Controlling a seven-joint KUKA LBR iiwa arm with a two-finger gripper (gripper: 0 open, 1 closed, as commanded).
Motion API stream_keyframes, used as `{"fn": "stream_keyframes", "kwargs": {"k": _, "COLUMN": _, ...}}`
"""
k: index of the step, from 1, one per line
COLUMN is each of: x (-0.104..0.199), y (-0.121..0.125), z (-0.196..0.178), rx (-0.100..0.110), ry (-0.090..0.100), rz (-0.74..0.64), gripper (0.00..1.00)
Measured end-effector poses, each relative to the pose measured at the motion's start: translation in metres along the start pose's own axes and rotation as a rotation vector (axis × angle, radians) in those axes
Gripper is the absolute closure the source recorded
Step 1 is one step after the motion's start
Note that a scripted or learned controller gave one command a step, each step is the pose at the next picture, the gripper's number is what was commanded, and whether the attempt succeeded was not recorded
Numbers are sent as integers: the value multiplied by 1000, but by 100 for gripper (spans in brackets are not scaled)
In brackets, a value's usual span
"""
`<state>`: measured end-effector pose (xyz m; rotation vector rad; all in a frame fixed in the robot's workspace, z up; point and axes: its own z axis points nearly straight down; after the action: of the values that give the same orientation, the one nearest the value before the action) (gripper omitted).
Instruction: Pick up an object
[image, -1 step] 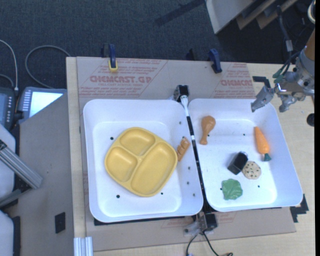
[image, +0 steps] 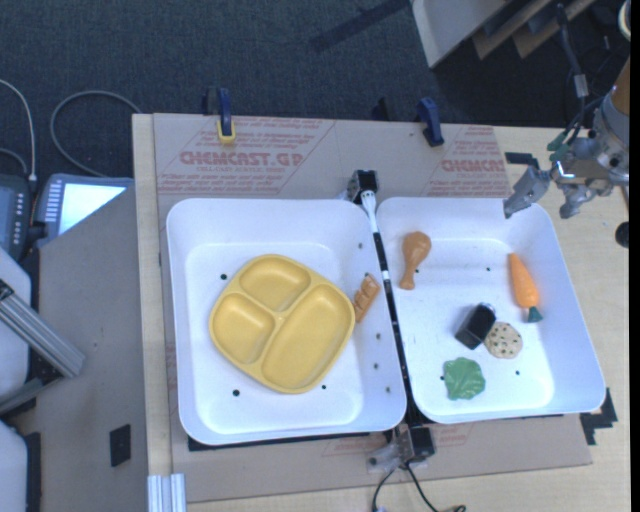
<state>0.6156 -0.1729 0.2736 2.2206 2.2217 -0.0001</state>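
My gripper (image: 547, 198) hangs above the far right corner of the right bin (image: 575, 345), fingers spread and nothing between them. Below it in that bin lie an orange carrot (image: 522, 283), a brown drumstick (image: 413, 255), a black block (image: 476, 324), a cookie (image: 503, 341) and a green leafy piece (image: 464, 378). The carrot is the closest of these to the gripper, a little toward the near side.
The left bin (image: 195, 390) holds a yellow divided plate (image: 282, 321) and a small tan pastry piece (image: 366, 296) by its right wall. Blue clamps (image: 225, 110) hold the cardboard base at the far edge. A black divider clip (image: 364, 184) sits between the bins.
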Motion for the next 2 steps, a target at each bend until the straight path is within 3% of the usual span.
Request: {"fn": "stream_keyframes", "kwargs": {"k": 2, "x": 7, "y": -12, "z": 107, "rx": 6, "ry": 2, "rz": 0, "gripper": 0}}
